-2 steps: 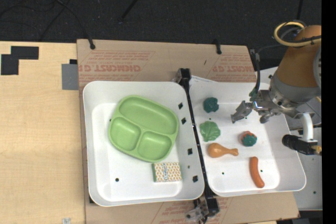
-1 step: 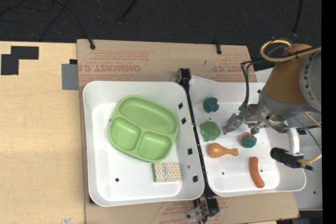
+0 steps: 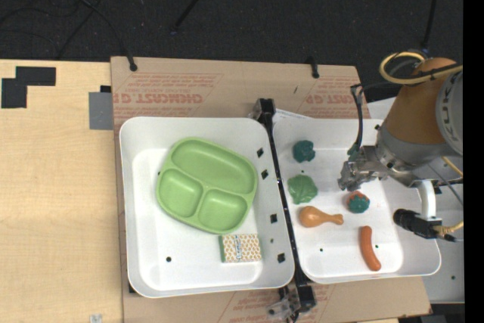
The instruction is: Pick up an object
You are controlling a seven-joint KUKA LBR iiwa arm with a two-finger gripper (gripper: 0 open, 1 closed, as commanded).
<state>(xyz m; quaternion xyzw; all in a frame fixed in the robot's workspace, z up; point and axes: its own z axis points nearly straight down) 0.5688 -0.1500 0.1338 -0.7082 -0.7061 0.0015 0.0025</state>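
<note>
The right bin holds a dark green lump, a green broccoli-like piece, an orange drumstick-shaped toy, a red-and-green round toy and an orange-red sausage. My gripper hangs over the right bin, just above and left of the red-and-green toy. Nothing shows between its tips.
The left bin holds a green divided plate and a small patterned square packet. A black divider runs between the bins. The arm's orange band and cables occupy the right side.
</note>
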